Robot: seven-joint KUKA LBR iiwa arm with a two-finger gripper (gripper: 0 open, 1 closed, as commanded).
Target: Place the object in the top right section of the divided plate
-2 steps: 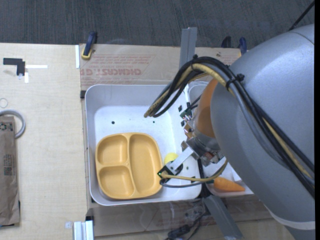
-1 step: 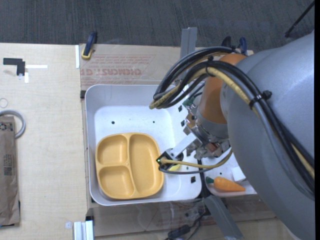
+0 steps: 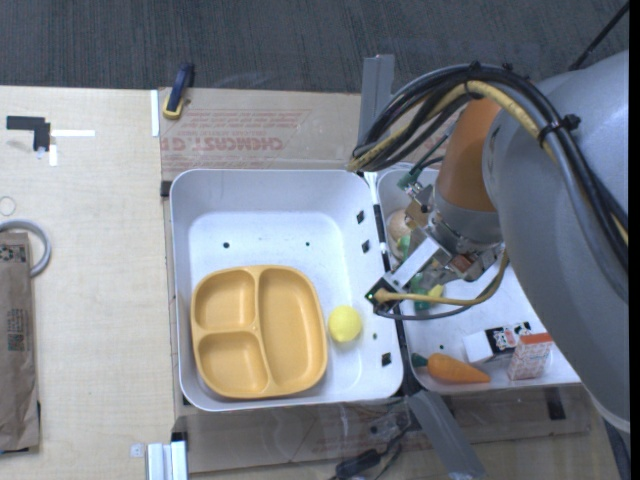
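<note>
A yellow-orange divided plate (image 3: 260, 328) lies in the lower left of the left bin (image 3: 270, 218). It has two small sections on its left and one long section on its right. A small yellow ball (image 3: 344, 324) rests on the bin floor, just off the plate's right edge. My gripper (image 3: 414, 286) hangs low over the left side of the right bin (image 3: 500, 313), close to the wall between the bins. It is mostly hidden under the wrist and cables. Nothing visible is held in it.
In the right bin an orange carrot (image 3: 455, 369) lies at the front, with a white box (image 3: 498, 341) and an orange-and-white carton (image 3: 529, 356) beside it. A pale round item (image 3: 400, 226) sits at the back. A paper bag (image 3: 15, 338) lies on the bench at far left.
</note>
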